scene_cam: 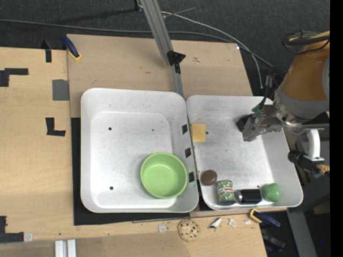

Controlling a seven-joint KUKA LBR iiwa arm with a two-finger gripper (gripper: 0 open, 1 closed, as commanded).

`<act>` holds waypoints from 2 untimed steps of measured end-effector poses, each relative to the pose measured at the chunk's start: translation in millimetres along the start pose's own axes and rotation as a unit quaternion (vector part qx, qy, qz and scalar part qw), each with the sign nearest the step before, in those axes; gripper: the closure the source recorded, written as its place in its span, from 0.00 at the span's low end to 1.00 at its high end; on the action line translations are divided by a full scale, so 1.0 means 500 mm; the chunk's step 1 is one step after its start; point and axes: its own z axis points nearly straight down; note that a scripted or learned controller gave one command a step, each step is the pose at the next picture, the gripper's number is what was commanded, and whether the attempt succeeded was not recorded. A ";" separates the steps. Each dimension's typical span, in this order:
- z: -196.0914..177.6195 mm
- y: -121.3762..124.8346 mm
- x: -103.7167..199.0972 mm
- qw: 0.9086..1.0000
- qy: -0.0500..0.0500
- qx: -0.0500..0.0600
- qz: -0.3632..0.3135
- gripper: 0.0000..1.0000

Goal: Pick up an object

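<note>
Several small things crowd the right white bin (214,108)'s near edge: brown disc (208,176), green-labelled can (224,191), black block (249,196), green ball (271,192). My claw (252,126) hangs well apart; grip state, cannot tell. Crowding risks nudging a neighbour. Tan bench (32,143), green bowl (163,175) in the left bin

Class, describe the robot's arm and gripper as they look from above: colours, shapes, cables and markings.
The arm is thick and rounded, with a broad orange band above a grey wrist section. Thin dark cables run along its left side towards the gripper, which is a small, dark grey, blocky unit with a touch of green near its top. No lettering or markings are legible.
</note>
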 end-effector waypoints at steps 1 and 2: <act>0.000 0.000 0.000 1.000 0.000 0.000 0.000 0.00; 0.120 0.001 0.021 1.000 0.000 0.003 0.000 0.00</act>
